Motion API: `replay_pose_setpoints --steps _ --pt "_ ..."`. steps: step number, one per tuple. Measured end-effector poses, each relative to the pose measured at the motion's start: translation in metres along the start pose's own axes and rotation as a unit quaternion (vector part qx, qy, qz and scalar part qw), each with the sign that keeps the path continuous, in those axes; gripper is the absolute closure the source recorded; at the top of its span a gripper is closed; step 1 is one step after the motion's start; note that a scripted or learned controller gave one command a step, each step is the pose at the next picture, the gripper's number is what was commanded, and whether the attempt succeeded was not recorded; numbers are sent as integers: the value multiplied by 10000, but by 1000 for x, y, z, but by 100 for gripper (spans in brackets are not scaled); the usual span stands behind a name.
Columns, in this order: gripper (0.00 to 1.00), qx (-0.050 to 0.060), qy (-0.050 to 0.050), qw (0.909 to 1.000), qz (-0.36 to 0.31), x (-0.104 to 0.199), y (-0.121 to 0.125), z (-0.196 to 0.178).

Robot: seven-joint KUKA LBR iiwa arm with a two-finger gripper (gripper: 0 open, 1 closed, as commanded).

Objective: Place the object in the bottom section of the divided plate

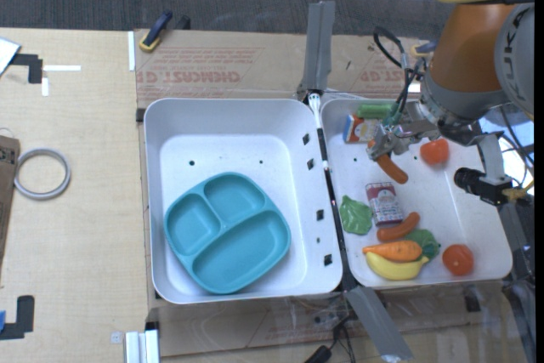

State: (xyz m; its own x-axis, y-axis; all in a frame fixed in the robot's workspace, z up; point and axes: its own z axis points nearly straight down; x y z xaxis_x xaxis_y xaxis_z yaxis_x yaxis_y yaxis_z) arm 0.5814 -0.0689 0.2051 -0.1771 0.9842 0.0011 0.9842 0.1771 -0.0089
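The arm (476,38), reaching in from the right, hangs over the top of the right bin (489,263), while the left bin (170,127) carries the blue plate (228,231), all three of its sections bare. The plate's long bottom section, the target, has nothing in it, so by this view the task appears barely begun: picking, carrying across and setting down all seem left to do. The gripper (384,144) sits low among the toy food, just above an orange-brown sausage (393,169); whether its claw is open or closed on anything cannot be told at this slant. Which piece is meant is unclear, though the sausage lies closest. Nearby rest a red can (384,202), a lettuce leaf (356,215), a carrot (394,251), a banana (397,268) and two tomatoes (434,151).
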Motion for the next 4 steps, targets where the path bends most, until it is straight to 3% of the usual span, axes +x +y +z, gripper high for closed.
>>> replay_pose_setpoints --steps 1,2,3,4 --pt "100 -1 -6 10000 85 75 13 17" --pt "100 1 -10 9988 -497 144 -13 17" --pt "100 -9 -17 9997 -256 197 5 -24" --pt "0 -7 -18 9997 -255 197 5 -23"
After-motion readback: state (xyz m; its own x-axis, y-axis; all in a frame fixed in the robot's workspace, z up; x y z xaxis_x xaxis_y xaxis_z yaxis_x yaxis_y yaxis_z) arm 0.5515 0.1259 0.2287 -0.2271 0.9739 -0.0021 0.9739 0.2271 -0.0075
